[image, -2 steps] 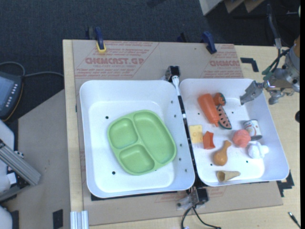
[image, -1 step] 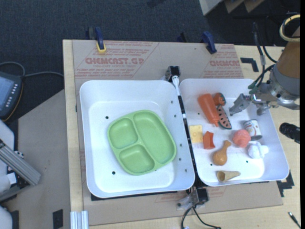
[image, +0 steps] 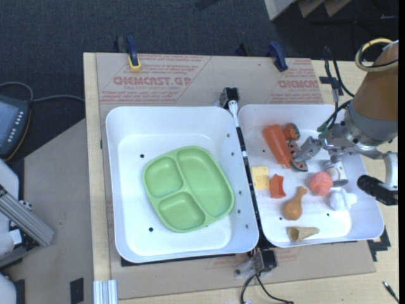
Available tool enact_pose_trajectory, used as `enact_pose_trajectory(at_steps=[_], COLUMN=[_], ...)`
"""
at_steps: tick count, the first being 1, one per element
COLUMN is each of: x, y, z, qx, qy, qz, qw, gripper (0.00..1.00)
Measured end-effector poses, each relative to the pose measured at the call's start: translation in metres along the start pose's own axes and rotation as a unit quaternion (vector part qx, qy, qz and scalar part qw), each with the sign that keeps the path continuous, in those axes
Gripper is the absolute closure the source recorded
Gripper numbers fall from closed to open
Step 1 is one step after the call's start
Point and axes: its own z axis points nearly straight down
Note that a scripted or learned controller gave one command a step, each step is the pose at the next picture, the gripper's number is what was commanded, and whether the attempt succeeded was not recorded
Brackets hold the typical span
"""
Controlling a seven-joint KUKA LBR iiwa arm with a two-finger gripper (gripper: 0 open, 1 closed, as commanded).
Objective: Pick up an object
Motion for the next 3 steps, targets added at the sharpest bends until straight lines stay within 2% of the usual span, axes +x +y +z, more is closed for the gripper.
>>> enact_pose_trajectory(at_steps=[1,2,3], x=[-0.005,-0.004,-0.004], y=[0.007,0.006,0.007], z=[0.059,0.084,0.071], qx=[0.0,-0.001,-0.003], qy=[0.0,0.0,-0.001], qz=[0.0,0.0,0.0], qw=[1.0,1.0,1.0], gripper=[0.0,0.0,1.0])
